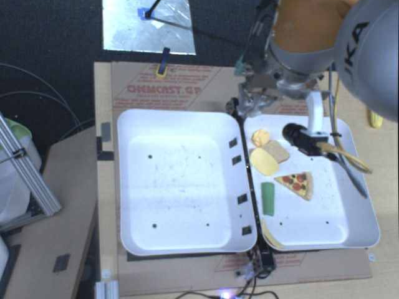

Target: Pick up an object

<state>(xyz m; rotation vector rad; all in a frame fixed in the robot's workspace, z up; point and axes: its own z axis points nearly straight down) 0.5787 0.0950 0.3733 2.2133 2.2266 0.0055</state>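
Observation:
The right bin (349,229) holds several small things. An orange-yellow lump (260,136) lies near its far left corner, with a tan cracker-like piece (277,151) and a yellow oval (264,161) just in front of it. A pizza slice (296,184) lies near the middle, and a green stick (267,199) lies beside the left wall. A pale yellow curved piece (269,235) rests at the near left corner. My gripper (248,106) hangs over the far rim where the two bins meet, above and behind the lump, with nothing seen in it.
The left bin (181,229) sits beside the right one, and black clips (237,161) run along the shared wall. The arm's big grey and orange body (324,30) looms over the far right. A foil sheet (148,17) lies beyond the bench.

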